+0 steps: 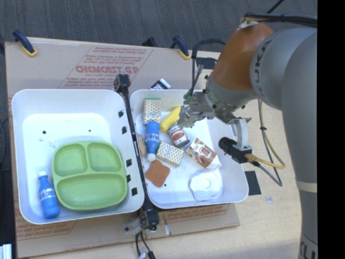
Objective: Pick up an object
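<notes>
one fixed camera looks down at a slant on both white bins (21, 144) (the arm (280, 63) enters from right).

You see two smooth, glossy white plastic bins (27, 161) on matt brown cardboard (108, 63). The green divided plate (89, 175) looks matt plastic; at its 9 o'clock lies a shiny blue plastic bottle (47, 196).

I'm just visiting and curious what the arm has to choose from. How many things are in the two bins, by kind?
Blue bottles: 2
Green divided plate: 1
Yellow banana: 1
Small can: 1
Patterned packets: 3
Brown slice: 1
White lidded cup: 1
Total: 10
</notes>
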Robot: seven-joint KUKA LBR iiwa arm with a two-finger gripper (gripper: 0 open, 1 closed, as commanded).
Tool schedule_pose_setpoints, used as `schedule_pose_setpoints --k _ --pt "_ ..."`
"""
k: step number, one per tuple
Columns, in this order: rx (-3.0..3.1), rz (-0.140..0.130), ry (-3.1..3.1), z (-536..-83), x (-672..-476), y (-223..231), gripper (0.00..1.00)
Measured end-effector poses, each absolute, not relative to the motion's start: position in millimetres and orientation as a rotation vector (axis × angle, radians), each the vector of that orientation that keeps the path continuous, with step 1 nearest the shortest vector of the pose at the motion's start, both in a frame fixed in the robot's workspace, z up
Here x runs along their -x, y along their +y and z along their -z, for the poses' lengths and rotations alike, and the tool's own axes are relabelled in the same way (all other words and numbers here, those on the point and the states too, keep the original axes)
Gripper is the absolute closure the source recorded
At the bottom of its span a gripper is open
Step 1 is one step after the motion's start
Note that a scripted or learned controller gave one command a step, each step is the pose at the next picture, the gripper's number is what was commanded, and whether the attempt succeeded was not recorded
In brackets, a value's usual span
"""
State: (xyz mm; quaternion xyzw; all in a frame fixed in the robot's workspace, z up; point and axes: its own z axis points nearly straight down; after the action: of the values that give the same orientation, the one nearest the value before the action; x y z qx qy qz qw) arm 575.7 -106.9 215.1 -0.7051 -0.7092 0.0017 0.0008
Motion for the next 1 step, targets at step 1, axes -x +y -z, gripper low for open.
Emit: schedule_pose_setpoints --k 1 --pt "2.211 -0.006 -2.230 -204.2 -620.5 -75.7 1.00"
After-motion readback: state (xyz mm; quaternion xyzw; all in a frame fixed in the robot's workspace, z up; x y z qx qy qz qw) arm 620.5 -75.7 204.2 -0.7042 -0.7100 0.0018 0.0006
